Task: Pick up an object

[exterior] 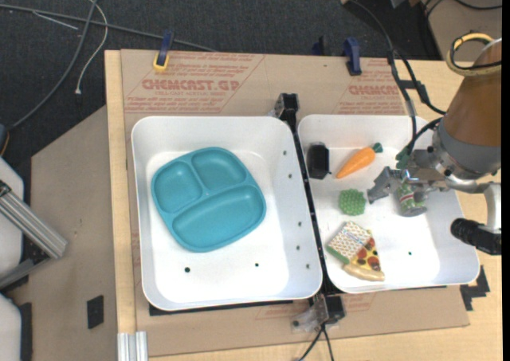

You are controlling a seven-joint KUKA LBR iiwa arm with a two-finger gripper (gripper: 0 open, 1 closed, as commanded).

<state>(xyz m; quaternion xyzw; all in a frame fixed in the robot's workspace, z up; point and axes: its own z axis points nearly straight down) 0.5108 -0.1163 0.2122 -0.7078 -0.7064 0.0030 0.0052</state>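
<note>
The gripper [396, 185] hangs low over the right bin [446, 272]; I cannot tell how it is set. Just left of it lies a green ball [351, 202], and up-left the carrot [355, 162]. A black block [318, 160] is further left. The pizza slice [356, 250] lies below-left. Far left, a blue plate [209, 198] sits in the left bin [151, 256].

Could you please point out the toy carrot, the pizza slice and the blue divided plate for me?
toy carrot [355, 162]: camera view, middle of its orange body.
pizza slice [358, 250]: camera view, centre of the topping side.
blue divided plate [209, 198]: camera view, ridge where its compartments meet.
</note>
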